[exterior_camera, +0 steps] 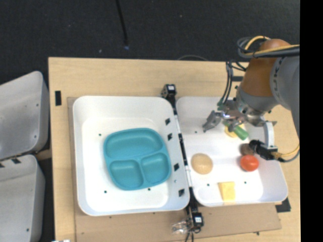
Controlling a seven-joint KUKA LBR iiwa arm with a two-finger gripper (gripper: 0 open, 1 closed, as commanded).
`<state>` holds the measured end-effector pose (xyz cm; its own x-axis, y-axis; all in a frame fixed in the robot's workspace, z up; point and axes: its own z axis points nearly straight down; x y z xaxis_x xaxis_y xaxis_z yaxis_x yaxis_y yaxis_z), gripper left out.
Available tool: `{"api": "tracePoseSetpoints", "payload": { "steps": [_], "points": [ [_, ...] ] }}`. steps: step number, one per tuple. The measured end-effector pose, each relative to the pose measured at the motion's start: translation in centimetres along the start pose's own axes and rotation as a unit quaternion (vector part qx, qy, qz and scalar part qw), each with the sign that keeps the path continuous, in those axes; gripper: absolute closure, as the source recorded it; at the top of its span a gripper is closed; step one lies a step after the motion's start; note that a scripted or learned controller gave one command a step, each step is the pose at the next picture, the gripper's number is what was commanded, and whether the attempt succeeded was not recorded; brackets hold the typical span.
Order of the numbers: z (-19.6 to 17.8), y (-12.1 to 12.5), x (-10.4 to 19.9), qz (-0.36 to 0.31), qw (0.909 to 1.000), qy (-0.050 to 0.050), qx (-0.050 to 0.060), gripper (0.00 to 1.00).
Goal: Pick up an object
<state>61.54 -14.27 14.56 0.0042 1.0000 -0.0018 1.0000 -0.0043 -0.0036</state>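
end effector (220, 119): low over back of right bin, fingers spread wide, nothing between them; points toward bin's back-left part
arm (262, 79): grey with orange band, reaches in from right, hangs over right bin's back corner
bench (60, 74): light wood, carries both bins side by side
left bin (83, 135): white, holds teal tray
teal tray (136, 158): three compartments, flat in mid-bin, nothing in it
right bin (272, 185): white, holds the small pickable things
tan ball (202, 163): round, left-centre of right bin, apart from the rest
yellow block (227, 190): flat, near front edge
red ball (249, 162): right side, just beside a dark piece
green-yellow piece (239, 132): just behind end effector, partly hidden by wrist
step: approach, not yet on a target
next move: probably settle on one item, centre open fingers over it, descend, close; green-yellow piece nearest, tan ball most in the open
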Motion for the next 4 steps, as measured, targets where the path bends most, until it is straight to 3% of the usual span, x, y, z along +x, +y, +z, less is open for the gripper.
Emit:
{"api": "tracePoseSetpoints", "payload": {
  "steps": [1, 2, 4],
  "points": [
    [4.7, 0.0, -0.1, 0.001, 1.0000, 0.000, -0.001, 0.00],
    [3.3, 0.1, -0.2, 0.004, 1.0000, 0.000, -0.004, 1.00],
    [-8.1, -0.1, 0.5, -0.004, 1.0000, 0.000, -0.006, 1.00]
  ]
}}
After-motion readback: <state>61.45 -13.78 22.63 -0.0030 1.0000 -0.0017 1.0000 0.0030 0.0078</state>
